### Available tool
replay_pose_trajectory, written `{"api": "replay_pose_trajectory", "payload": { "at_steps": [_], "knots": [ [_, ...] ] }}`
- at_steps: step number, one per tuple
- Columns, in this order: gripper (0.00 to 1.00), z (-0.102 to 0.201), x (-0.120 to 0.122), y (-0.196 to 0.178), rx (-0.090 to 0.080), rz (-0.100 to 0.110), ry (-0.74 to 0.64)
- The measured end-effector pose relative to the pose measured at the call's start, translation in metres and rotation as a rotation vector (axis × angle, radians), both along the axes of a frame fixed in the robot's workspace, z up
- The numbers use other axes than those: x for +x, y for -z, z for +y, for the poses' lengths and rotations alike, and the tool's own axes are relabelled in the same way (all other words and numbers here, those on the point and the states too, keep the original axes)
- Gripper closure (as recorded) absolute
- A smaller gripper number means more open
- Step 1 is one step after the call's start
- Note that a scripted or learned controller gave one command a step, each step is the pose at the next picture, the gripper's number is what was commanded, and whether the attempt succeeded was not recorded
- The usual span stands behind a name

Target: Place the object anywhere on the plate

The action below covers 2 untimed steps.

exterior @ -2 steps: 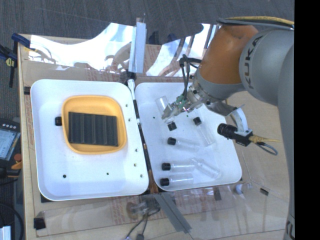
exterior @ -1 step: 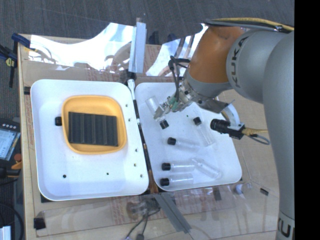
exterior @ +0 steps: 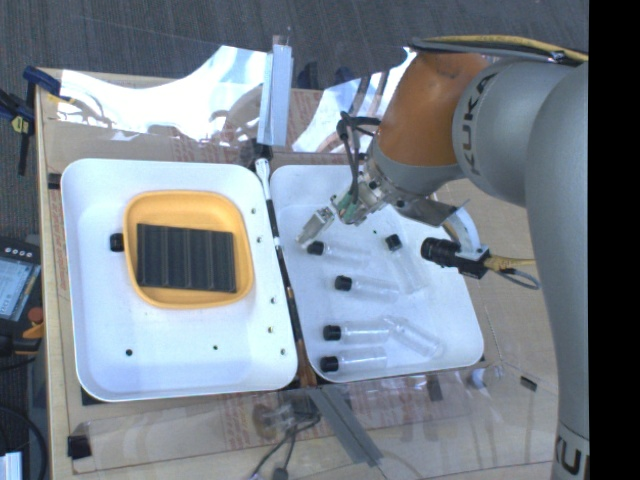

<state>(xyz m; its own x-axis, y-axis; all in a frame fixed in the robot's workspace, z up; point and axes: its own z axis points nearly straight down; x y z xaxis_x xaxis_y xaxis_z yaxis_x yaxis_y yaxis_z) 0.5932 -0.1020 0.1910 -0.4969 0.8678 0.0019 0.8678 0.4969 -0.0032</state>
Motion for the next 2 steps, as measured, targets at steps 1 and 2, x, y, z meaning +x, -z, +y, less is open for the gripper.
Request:
{"api": "replay_pose_trajectory", "payload": {
  "at_steps": [1,2],
  "knots": [
    [0.0,0.045,-0.005,0.0,0.002,0.001,-0.283],
    [0.0,0.078,0.002,-0.001,0.0,-0.004,-0.371]
  ]
}}
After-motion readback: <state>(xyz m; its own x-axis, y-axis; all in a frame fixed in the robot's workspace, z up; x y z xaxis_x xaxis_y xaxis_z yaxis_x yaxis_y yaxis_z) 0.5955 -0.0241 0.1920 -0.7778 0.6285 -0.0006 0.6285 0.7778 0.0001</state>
